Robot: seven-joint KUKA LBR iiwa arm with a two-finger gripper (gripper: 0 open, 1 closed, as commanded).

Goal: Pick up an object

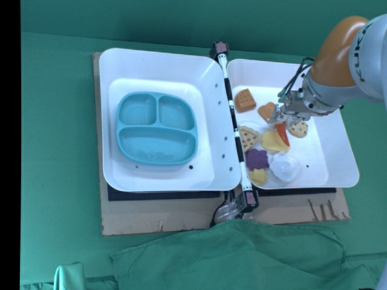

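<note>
Tool (284, 115) is hovering over toy food in right bin (338, 156); grip state indeterminate; descent should be centring on one piece.

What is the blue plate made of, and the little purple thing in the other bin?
The blue plate looks like smooth moulded plastic or silicone: even colour, rounded dividers, three compartments. The purple piece looks like matte plastic or foam toy food, with flat colour and lobed edges; I can't say which.
</note>
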